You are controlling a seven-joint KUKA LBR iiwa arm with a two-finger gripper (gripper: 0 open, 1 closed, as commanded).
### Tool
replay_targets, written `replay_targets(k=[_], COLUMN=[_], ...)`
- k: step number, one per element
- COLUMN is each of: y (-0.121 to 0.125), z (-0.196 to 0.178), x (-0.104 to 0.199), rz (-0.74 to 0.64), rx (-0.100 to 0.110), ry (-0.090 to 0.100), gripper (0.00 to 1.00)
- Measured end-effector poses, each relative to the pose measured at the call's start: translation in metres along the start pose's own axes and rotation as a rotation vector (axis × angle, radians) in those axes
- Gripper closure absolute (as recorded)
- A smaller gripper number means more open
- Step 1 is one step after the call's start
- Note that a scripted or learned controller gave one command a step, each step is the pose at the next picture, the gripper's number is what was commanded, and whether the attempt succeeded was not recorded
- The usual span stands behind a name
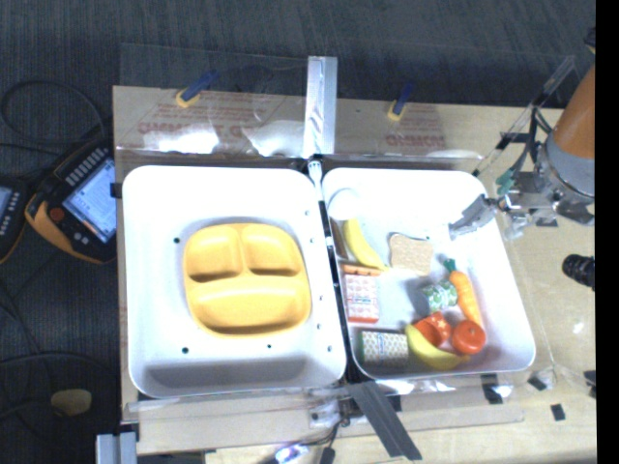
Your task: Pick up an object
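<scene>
Here, you have two white bins side by side on the bench. The left bin [145,259] holds a yellow tray [247,276] with three compartments, lying flat near the middle.

The right bin [513,307] holds the loose items. A banana [361,244] lies near its left wall, toward the far side. Just beside it, toward the centre, is a slice of bread [412,253]. Below the banana sits a red-and-white box [362,296], and nearer you a second small carton [384,345] with a green-and-white pattern. A carrot [466,295] lies lengthwise by the right wall, its green top pointing away from you. At its near end sits a tomato [469,336], touching a red pepper [435,328]; both rest against a second yellow fruit [430,352] at the near wall. A green and white wrapped piece [440,294] lies just left of the carrot.

The gripper [471,217] hangs over the far right corner of the right bin, with the arm's orange band [580,114] at the view's right edge. You cannot tell from this angle how its jaws stand, and nothing shows between them. The bread is the nearest item, just left of and nearer than the tip; the carrot top is close below it.

Both cartons carry print, but it is too small to read. A handheld pendant [85,201] with a lit screen lies on the floor left of the bench; its screen is unreadable too.
</scene>
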State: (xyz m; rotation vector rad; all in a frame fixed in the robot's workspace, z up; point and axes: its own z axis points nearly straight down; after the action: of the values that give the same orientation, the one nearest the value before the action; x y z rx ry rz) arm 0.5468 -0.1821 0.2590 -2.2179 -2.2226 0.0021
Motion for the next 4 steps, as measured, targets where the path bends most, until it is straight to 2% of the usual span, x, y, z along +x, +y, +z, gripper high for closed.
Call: replay_targets(k=[1, 2, 3, 4], y=[0.004, 0.03, -0.001, -0.002], z=[0.096, 0.093, 0.163, 0.155], x=[-0.04, -0.011, -0.03, -0.031], rz=[-0.039, -0.043, -0.081, -0.08], rx=[0.001, 0.0, -0.006, -0.004], ry=[-0.001, 0.0, 0.007, 0.005], gripper=[0.0, 0.0, 0.0, 1.0])
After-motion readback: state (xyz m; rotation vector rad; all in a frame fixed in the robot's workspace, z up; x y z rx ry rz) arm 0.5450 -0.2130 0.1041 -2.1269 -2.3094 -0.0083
